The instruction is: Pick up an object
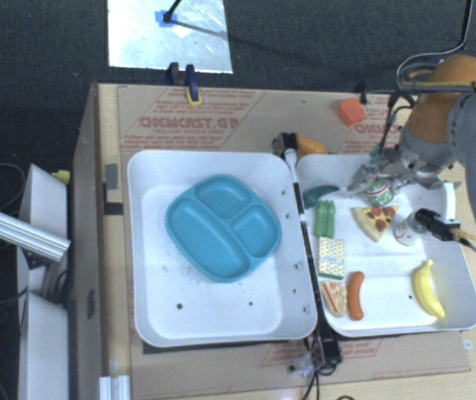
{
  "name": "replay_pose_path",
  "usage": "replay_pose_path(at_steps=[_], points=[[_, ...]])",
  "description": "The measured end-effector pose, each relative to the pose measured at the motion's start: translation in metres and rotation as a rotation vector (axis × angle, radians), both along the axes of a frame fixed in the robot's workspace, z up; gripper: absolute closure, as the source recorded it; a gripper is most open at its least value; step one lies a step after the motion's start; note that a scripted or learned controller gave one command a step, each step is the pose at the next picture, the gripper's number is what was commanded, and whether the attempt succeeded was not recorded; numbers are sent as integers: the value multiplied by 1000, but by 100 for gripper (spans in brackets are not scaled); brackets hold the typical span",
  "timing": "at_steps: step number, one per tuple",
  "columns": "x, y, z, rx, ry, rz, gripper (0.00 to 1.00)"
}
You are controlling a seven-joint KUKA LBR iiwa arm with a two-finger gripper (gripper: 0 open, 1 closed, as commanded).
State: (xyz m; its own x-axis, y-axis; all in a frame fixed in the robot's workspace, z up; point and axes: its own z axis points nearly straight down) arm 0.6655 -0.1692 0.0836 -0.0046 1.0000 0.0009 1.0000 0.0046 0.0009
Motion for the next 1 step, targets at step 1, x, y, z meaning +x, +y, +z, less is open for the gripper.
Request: replay_pose_path(at_steps=[1], points=[[2,-1,13,-4,-6,3,100]])
